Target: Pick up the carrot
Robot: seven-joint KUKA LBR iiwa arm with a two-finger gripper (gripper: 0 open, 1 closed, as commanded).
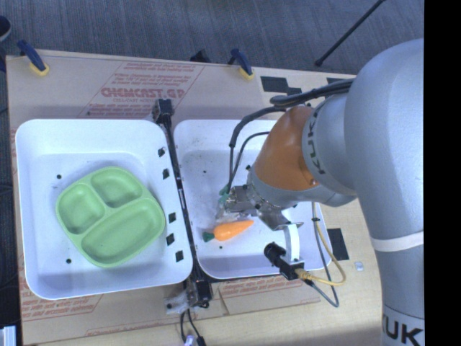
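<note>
An orange carrot [233, 230] with a small green tip lies near the front of the right bin [198, 150], pointing left. My gripper [234, 204] hangs just behind and above the carrot, under the orange wrist band. The arm's bulk covers much of the right bin's far side. The carrot looks to rest on the bin floor, right at the gripper's lower edge.
The left bin [36, 193] holds a light green divided plate [110, 215] with three compartments. Black clips sit along the divider between the bins. The bench is cardboard-covered, with clamps at the back edge.
</note>
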